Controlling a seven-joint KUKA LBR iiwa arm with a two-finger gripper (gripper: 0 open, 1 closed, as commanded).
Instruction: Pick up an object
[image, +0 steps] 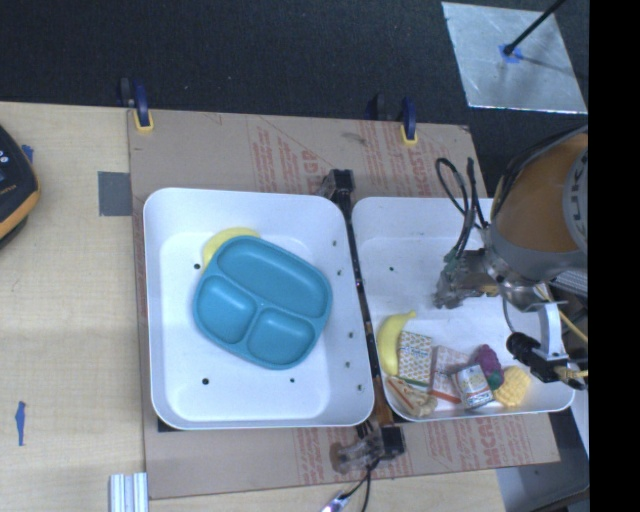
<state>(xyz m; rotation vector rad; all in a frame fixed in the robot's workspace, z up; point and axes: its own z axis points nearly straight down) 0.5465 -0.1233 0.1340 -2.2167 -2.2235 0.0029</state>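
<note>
My gripper (452, 292) hangs over the middle of the right bin (400, 225), dark and pointing down from the grey arm with its orange band (540, 205). Just in front of it, along the bin's near edge, lies a cluster of small items: a yellow banana (392, 338), a patterned cracker box (415, 358), a small can (472, 385), a purple piece (488, 360) and a yellow corn-like piece (513, 385). The gripper stands a short way behind the banana and box, apart from them. I see nothing in it.
The left bin (170, 380) holds a blue divided plate (262, 302) lying partly over a yellow object (226, 240). Cables (455, 185) loop above the right bin's far side. A black and yellow device (14, 190) lies at the bench's left edge.
</note>
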